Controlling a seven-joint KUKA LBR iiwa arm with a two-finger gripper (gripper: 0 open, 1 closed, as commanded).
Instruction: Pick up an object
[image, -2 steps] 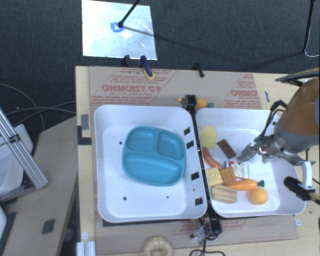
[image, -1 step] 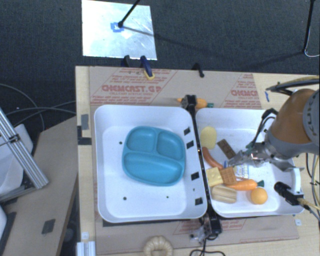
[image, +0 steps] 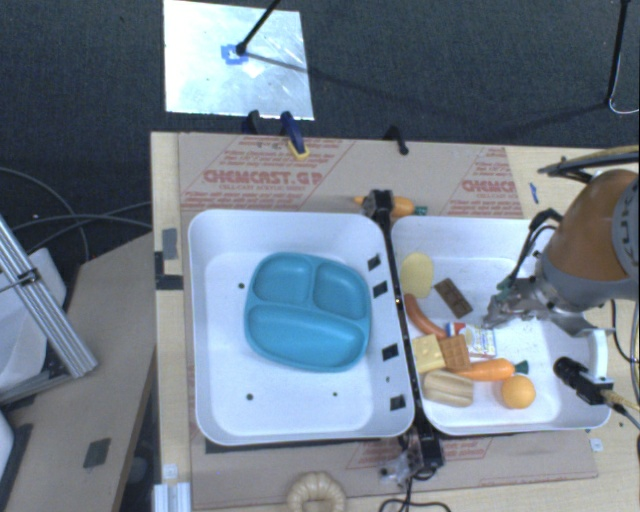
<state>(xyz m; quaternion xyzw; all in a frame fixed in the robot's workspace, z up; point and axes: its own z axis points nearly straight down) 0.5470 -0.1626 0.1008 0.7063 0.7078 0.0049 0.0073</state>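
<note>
Left white plastic bin (image: 215, 330): one blue three-compartment plate (image: 308, 310) seen. Right white plastic bin (image: 470, 226): one pale yellow lemon (image: 417, 269), one brown bar (image: 452, 296), one red sausage (image: 421, 314), one orange carrot (image: 484, 371), one orange ball (image: 518, 392) counted. Two-finger gripper (image: 497, 312) lowered just above clear packet (image: 480, 342); grip state cannot be told.

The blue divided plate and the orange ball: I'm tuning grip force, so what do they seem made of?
The blue divided plate looks like moulded plastic: uniform colour, smooth matte sheen, rounded compartments. The orange ball seems to be plastic toy fruit, evenly coloured; foam is also possible.
</note>
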